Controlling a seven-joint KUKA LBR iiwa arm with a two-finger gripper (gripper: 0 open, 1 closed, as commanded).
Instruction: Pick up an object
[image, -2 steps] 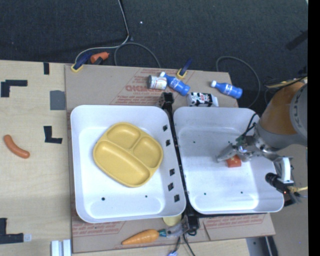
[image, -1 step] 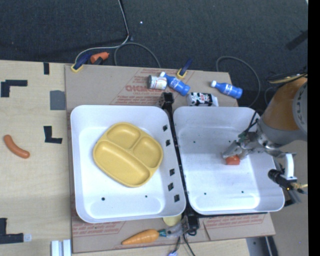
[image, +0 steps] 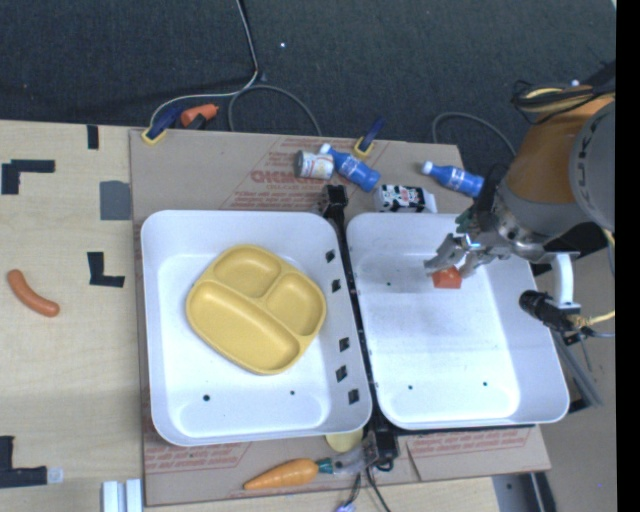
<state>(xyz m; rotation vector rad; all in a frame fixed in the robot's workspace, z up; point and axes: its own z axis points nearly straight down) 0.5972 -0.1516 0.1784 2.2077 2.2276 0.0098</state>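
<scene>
Gripper (image: 452, 264) right of centre, over right bin (image: 500, 400), small red block (image: 447, 279) pinched at fingertips. Grasp looks made; lift clear remaining.

Yellow divided plastic plate (image: 257, 306) in white left bin (image: 165, 235); small red-orange block (image: 447, 279); orange carrot toy (image: 281, 475) at 6 o'clock.

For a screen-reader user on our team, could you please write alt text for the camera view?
The grey arm's gripper sits low over the right white bin, with a small red object at its fingertips. The left white bin holds a yellow divided plate; a toy carrot lies below the bins.
</scene>
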